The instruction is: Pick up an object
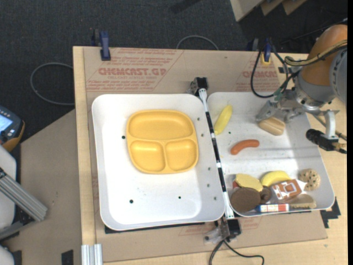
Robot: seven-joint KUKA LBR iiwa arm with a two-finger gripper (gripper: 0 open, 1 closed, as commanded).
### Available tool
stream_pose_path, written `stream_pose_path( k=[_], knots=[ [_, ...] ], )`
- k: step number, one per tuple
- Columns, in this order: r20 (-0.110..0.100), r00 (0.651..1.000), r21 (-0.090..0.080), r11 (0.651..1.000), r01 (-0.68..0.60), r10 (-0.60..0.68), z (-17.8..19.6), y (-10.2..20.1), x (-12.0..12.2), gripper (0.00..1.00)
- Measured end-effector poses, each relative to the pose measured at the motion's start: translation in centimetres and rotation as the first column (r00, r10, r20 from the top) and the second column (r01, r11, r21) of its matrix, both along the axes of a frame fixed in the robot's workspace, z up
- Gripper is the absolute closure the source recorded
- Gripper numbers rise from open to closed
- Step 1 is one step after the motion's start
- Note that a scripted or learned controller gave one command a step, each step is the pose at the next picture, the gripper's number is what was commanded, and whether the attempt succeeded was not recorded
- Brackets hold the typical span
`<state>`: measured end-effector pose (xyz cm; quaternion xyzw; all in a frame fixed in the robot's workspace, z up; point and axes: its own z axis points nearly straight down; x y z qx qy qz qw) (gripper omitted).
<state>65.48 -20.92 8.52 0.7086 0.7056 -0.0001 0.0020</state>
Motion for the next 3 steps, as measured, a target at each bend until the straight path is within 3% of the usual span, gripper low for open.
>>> stream_pose_path(
  k=[1,2,3],
  knots=[
    [0.005,1.0,-0.001,1.0,-0.005,0.005,1.1,0.3,0.2,1.0],
    [0.003,1.0,-0.001,1.0,-0.005,0.005,1.1,0.3,0.2,0.0],
    [-0.003,1.0,0.006,1.0,-0.01,0.01,0.2,6.4,1.3,0.0]
  ],
)
